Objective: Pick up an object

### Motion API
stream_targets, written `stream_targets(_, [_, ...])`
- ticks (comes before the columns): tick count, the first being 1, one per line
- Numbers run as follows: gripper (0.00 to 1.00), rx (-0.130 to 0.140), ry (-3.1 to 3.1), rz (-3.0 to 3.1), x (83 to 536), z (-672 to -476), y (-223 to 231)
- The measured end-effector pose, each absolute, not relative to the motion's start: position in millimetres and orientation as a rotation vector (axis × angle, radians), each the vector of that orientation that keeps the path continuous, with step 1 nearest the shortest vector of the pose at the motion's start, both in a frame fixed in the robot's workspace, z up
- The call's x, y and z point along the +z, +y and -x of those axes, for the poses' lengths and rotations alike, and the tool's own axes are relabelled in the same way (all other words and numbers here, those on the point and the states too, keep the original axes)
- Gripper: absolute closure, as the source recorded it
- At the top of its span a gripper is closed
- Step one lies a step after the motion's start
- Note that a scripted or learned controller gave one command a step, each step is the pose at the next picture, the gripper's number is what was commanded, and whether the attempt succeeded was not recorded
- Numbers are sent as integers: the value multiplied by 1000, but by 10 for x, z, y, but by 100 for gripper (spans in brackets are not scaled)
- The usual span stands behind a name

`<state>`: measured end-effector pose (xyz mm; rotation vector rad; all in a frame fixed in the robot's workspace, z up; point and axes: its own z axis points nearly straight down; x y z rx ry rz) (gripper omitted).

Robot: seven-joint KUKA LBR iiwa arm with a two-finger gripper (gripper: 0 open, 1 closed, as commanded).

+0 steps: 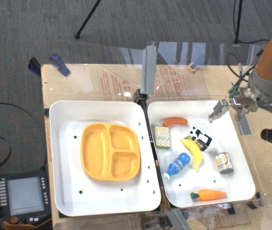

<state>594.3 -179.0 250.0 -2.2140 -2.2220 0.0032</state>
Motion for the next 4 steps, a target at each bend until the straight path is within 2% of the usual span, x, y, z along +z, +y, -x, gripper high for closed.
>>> stream_targets(1, [0, 4, -2246, 2186, 1107, -5477, -1559])
stream_targets(2, [0, 2, -2203, 2230, 847, -5504, -1745])
stream_targets(3, [100, 3, -2196, 2231, 918, -5506, -1745])
stream_targets(4, [100, 5, -1844, 2539, 2012, -5541, -1523])
